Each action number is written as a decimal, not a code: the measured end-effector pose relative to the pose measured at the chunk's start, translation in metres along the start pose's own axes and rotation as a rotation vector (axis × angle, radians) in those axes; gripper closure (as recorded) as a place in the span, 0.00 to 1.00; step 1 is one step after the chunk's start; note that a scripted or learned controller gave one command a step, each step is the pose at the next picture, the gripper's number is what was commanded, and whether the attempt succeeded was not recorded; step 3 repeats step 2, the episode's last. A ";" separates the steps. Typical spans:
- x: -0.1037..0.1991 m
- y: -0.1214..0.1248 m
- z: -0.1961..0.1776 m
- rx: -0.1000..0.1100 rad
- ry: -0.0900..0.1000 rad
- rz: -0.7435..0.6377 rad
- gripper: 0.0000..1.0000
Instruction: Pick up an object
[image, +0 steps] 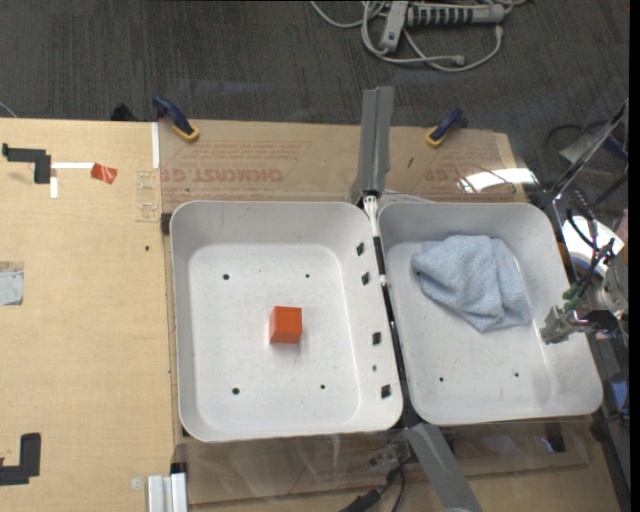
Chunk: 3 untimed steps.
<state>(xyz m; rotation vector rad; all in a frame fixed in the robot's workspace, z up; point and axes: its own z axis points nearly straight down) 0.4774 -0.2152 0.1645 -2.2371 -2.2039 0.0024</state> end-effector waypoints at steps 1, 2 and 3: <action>0.008 0.048 -0.030 -0.002 -0.001 -0.074 1.00; 0.008 0.094 -0.036 -0.002 -0.003 -0.210 1.00; 0.008 0.094 -0.036 -0.002 -0.003 -0.210 1.00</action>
